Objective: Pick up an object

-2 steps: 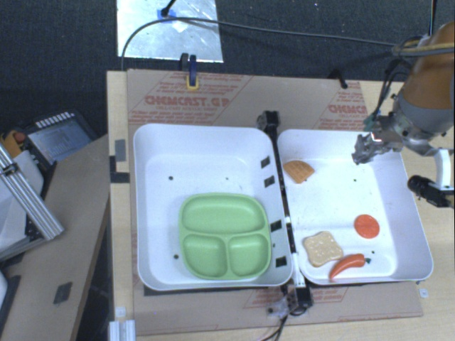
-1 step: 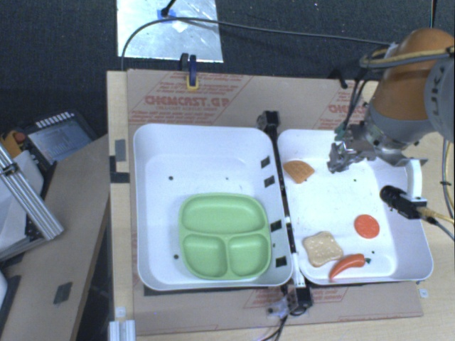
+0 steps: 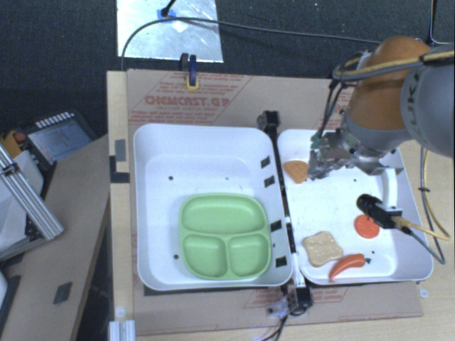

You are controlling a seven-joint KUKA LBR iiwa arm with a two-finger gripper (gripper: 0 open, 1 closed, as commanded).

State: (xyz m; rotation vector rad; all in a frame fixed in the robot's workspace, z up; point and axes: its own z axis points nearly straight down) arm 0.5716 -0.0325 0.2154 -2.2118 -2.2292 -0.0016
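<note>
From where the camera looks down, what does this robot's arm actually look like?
The arm is bulky and rounded, with a grey shell and a broad orange band above the wrist. Thin dark cables loop around that band and run down to a small grey metal gripper cluttered with mechanical parts.
</note>
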